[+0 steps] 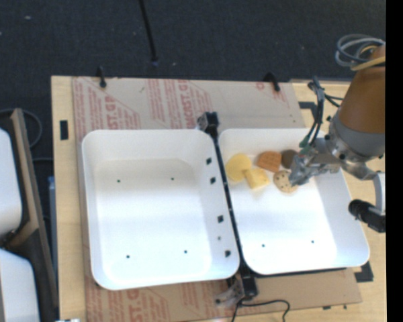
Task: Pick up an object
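Two shallow white bins are counted side by side on the tabletop (67, 180), over a sheet of printed cardboard (154, 102). The left bin (107, 247), smooth plastic with rounded corners, is marked by a few small dark dots on its floor. The right bin (336, 247) carries four small objects, clustered in its far half. Nearest the divider, a rounded pale-yellow piece (238, 166) is seen, touching a blockier yellow wedge (257, 178) just beside it. Behind these, an orange-brown rounded lump (269, 159) is laid with its long axis running left to right. A tan, speckled, cookie-like disc (285, 181) is found flat, directly under the tip of the pincer (299, 173). The pincer is lowered onto or just beside the disc and the brown lump; whether it is released or clenched cannot be told. The grey arm with its orange band (363, 109) is entered from the right. Farther back, dark carpeted floor (221, 25) is seen.
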Robot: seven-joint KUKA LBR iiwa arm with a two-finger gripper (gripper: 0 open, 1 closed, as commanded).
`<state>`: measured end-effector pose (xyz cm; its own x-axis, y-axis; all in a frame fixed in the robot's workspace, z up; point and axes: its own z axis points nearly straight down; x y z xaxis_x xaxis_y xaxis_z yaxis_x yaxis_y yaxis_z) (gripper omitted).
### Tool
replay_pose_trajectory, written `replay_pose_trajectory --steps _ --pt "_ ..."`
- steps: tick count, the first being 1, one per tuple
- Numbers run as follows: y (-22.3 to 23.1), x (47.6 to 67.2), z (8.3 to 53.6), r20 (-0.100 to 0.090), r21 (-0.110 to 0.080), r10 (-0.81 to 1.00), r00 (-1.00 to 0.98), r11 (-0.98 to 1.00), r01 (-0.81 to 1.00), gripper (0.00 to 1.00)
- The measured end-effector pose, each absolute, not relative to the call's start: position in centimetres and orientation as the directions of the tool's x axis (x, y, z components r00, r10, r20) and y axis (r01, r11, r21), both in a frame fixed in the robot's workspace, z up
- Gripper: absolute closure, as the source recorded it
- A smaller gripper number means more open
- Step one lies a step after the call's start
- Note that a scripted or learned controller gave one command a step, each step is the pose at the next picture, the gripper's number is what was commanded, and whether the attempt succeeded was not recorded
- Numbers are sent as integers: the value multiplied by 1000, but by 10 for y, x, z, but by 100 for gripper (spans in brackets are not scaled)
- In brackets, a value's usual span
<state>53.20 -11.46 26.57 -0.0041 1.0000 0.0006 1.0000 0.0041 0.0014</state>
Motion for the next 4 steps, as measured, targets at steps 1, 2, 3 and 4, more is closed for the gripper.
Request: replay_pose_trajectory --steps 1,2,3,4 --pt "-65 551 263 1 0 1000 -4 4 1000 100" --pt "-17 559 247 1 -1 1000 -3 3 1000 100" --pt "39 556 243 1 0 1000 -4 4 1000 100" --pt "90 575 249 1 1 1000 -4 4 1000 100"
